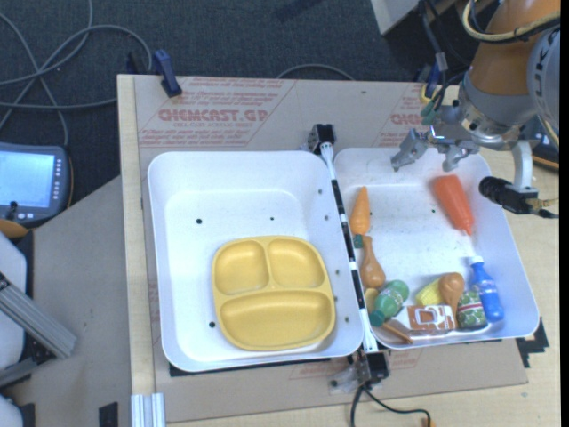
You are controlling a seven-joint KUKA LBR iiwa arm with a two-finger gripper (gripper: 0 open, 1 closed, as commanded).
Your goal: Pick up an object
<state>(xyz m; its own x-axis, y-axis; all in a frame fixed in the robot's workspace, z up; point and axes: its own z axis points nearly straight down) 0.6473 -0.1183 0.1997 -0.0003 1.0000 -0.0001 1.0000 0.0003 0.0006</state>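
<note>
Two white bins sit side by side on one bench (222,105): the left bin (178,203) and the right bin (400,167).

The left bin holds one thing, a yellow divided plate (271,292) with three compartments.

The right bin holds a scatter of toy items. Counted from the divider between the bins outward:
- one small orange carrot (359,210), just beside the divider
- one brown drumstick-like piece (370,263), below the carrot
- one green rounded item (388,299)
- one flat red-and-white packet (430,318)
- one yellow piece (429,290)
- one small brown rounded piece (452,286)
- one blue bottle (485,290)
- one larger orange-red carrot (453,203)

Some items in the lower cluster overlap, so the tally there is approximate.

One arm carries one end effector (432,154).
</note>
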